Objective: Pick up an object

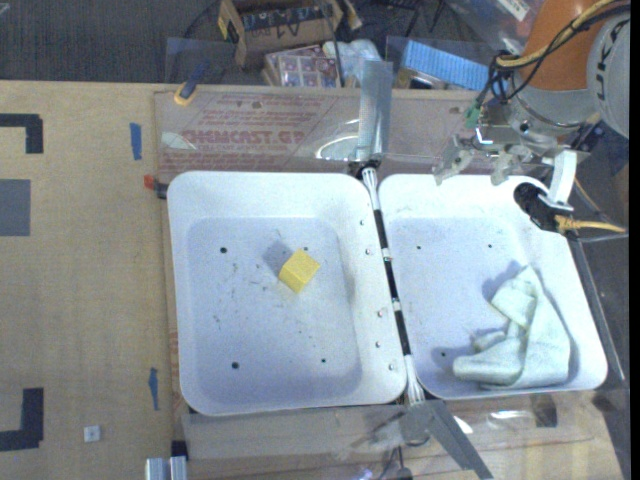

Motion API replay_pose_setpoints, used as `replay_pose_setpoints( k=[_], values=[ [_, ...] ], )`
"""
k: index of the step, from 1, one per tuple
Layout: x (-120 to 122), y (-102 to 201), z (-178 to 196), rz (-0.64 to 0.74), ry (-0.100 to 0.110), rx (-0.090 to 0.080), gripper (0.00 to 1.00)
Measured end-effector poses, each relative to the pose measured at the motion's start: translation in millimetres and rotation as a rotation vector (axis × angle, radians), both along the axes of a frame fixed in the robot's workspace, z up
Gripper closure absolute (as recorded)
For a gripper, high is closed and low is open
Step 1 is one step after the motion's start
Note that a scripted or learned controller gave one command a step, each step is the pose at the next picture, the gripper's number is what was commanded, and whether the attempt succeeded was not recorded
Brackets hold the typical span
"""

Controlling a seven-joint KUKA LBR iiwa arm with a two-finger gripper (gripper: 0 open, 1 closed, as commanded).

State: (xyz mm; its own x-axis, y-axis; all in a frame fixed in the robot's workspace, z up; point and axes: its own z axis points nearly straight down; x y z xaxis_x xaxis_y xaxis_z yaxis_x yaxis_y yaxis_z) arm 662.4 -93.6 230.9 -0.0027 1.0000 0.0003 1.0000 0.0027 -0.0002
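Observation:
A small yellow block (299, 270) lies near the middle of the left bin (190, 218). A crumpled white cloth (517, 340) with a greenish edge rests in the near right part of the right bin (430, 218). My gripper (470, 171) hangs over the far edge of the right bin, well above and behind the cloth. Its two fingers are spread apart with nothing between them.
A metal bracket (374, 108) stands at the back where the two bins meet. Cardboard, boxes and cables crowd the area behind the bins. The grey arm with its orange band (570, 18) and cables fills the top right corner.

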Motion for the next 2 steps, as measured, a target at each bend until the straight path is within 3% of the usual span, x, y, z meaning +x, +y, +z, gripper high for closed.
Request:
replay_pose_setpoints(
  k=[1, 2],
  values=[
    [5, 4, 1, 0.039, -0.004, -0.002, 0.0],
    [5, 12, 50, -0.06, -0.005, -0.002, 0.0]
  ],
)
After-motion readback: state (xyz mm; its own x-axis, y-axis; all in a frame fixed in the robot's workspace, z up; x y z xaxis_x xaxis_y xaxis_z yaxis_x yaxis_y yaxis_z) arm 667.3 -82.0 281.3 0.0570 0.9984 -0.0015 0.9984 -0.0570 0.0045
